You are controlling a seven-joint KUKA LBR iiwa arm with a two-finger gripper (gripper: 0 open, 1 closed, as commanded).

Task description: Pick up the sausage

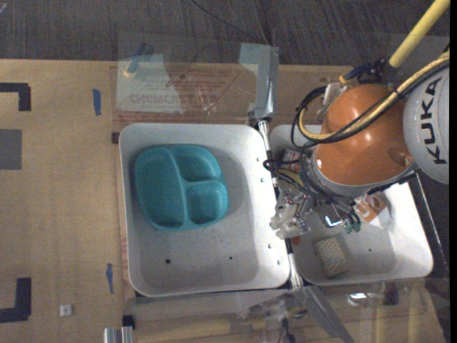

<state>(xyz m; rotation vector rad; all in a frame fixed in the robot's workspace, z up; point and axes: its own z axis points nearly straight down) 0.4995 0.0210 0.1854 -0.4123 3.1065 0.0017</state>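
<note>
A teal divided plate (181,186) is seen inside the left of two white bins (243,263), whose pale floor is marked by a few small dark specks below the plate. To the right of the plate, an orange band (357,145) is shown on the grey arm, with black lettering on the white casing (432,120) beside it and a yellow hose (421,26) above. A speckled beige object (331,254) is seen in the right bin (410,259), lower right of the plate. The tan bench (57,191) left of the plate is marked with black corner brackets and strips of blue tape (96,102).
</note>
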